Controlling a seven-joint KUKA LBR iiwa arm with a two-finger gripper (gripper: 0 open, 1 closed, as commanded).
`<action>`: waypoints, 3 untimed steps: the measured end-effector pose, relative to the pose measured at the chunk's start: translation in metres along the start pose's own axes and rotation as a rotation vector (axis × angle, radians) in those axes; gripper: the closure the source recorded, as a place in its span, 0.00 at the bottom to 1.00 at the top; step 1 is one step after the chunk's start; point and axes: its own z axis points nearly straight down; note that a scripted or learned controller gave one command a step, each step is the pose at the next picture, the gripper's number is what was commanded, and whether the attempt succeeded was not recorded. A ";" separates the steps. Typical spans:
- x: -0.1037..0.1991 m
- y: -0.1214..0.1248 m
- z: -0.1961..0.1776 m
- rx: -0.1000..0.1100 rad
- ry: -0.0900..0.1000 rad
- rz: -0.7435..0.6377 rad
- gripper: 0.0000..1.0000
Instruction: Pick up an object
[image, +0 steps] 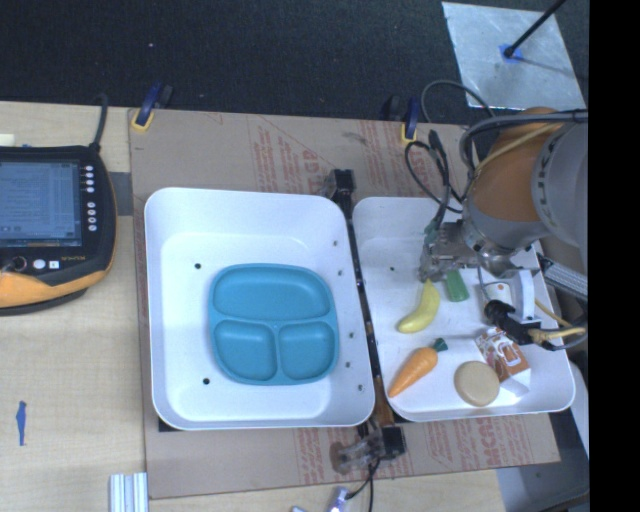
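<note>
Wooden bench (70, 400) is seen under a brown cardboard sheet (250, 150), with dark floor across the top of the frame. 2 shallow white bins are set side by side on the cardboard.

Left bin (170, 215), centre of frame: 1 blue divided plate (272, 323) with 3 compartments is laid flat near its middle.

Right bin (385, 225), right of centre: a yellow banana (421, 308) is seen at mid-bin, an orange carrot (414, 370) below it toward the lower left, a round tan disc (477, 384) at lower right, and a small red-and-white carton (501, 353) just above and beside the disc. A small green object (456, 287) is seen just right of the banana's top, partly covered by the tool.

Arm (520, 180) is brought in from the right edge, orange band visible, cables looped above it. Gripper (450, 262) is lowered over the upper part of the right bin, directly above the green object and the banana's upper tip. Finger opening cannot be told from this angle, and nothing is seen clamped.

Teach pendant (50, 225) with a lit screen is placed at the left edge on the bench. A blue clamp (148, 105) is fixed at the cardboard's upper left corner.
</note>
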 end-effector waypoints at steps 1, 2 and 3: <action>0.000 0.000 0.000 0.000 0.000 0.000 0.00; 0.012 -0.029 0.011 -0.003 0.001 0.005 0.00; 0.012 -0.019 0.011 -0.004 0.001 0.004 0.00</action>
